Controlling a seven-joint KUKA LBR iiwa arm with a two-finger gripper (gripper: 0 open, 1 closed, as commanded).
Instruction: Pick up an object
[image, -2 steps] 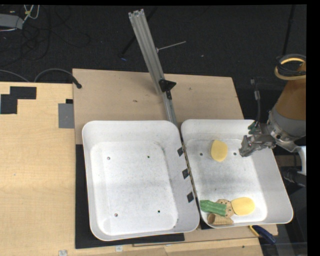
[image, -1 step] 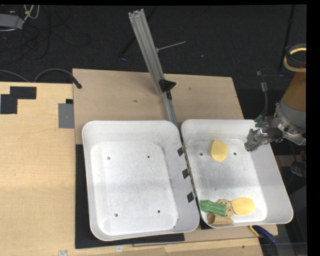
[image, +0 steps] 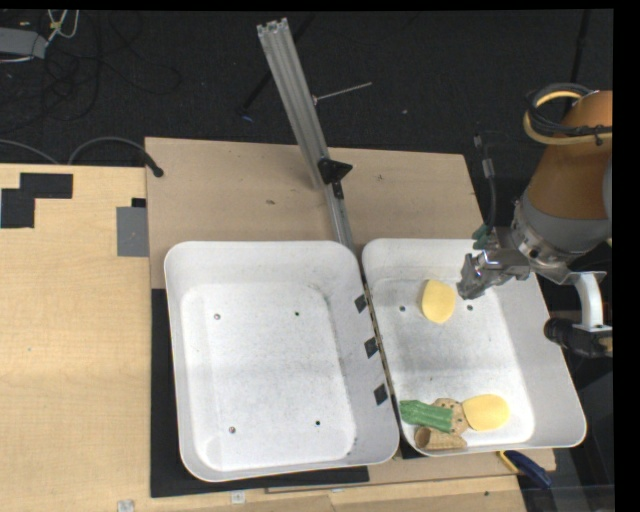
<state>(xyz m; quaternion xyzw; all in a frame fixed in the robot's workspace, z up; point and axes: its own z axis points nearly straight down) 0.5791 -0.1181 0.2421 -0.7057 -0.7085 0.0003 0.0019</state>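
One pale yellow oval piece (image: 437, 301) lies just beside the end effector (image: 470, 285), whose finger state cannot be told; seemingly light and smooth, best pinched across its narrow width.

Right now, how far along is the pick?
Nothing looks picked yet. The pincer sits low in the right bin, just beside the yellow round piece, which lies on the bin floor. Left to do: close on an object and lift it. The green piece and the other yellow piece lie at the near edge.
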